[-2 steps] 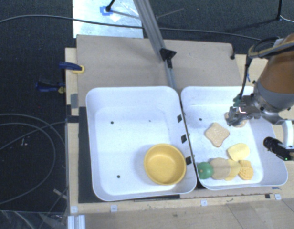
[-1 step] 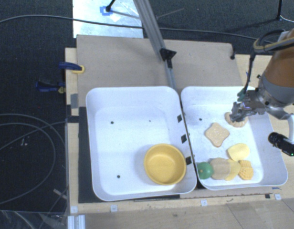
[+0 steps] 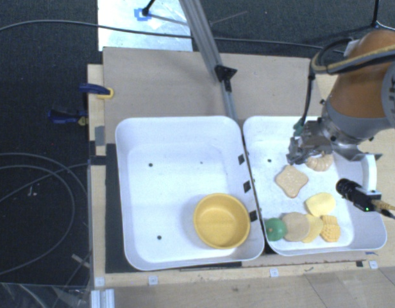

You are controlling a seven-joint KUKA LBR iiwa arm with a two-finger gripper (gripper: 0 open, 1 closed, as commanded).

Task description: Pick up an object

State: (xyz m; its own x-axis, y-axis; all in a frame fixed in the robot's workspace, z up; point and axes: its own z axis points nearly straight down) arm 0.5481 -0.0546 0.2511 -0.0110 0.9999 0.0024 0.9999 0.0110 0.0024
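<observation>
My gripper [image 3: 304,151] hangs low in the right bin [image 3: 265,133], near its back right part. Just below it lies a tan cookie-shaped piece [image 3: 292,180], and a pale bumpy piece [image 3: 320,163] sits right beside it to the right. Further forward lie a yellow chip-like piece [image 3: 320,204], a beige round piece [image 3: 295,226], a small green piece [image 3: 273,227] and a yellow waffle-like piece [image 3: 329,228]. I see nothing held in the gripper.
The left bin [image 3: 146,140] holds a yellow bowl [image 3: 221,220] at its front right. A grey pole [image 3: 207,40] slants over the bench behind the bins. A blue and yellow clamp [image 3: 88,101] grips the bench's left edge.
</observation>
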